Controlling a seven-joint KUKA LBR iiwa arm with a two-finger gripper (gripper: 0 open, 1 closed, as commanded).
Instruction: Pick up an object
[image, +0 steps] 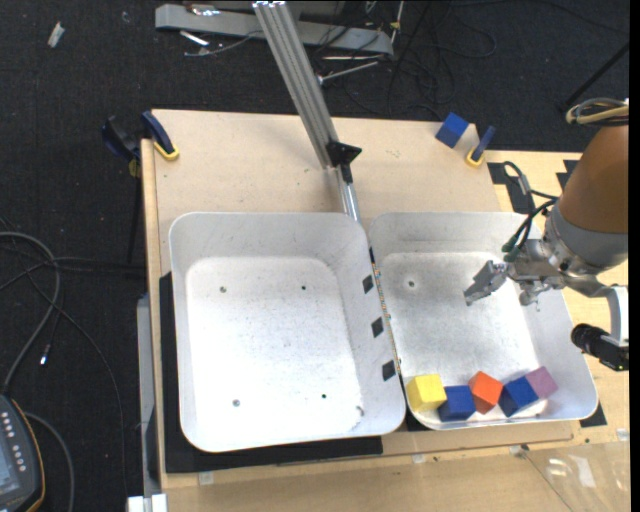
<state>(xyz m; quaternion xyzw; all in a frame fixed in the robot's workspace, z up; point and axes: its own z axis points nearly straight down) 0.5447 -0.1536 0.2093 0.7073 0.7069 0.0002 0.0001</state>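
Two shallow white bins side by side on a pale wooden bench (250, 165). Left bin (200, 240) speckled with dark flecks. Right bin (420, 235) holding five small blocks crowded along its near edge: yellow block (425, 390) at the left, dark blue block (457, 402) touching it, orange block (486, 390) next, a second blue block (519, 394) beside that, and a purple block (541, 381) at the far right, against the bin's corner.

Arm (600, 200) reaching in from the right, orange band above grey wrist. Gripper (488, 281) hanging over the middle of the right bin, tilted toward the left, well apart from the row of blocks. Nothing visible between the fingers; seemingly a little parted, though too small and grey against the bin to be sure.

Around the bins: a slanted metal pole (300, 80) crossing the bench from the top and ending at the seam between the bins; a loose blue cube (453, 129) on the bench's far right corner beside a yellow-tipped clamp (478, 145); another clamp (150, 135) at the far left corner. Black cables (40, 290) on the dark floor to the left.
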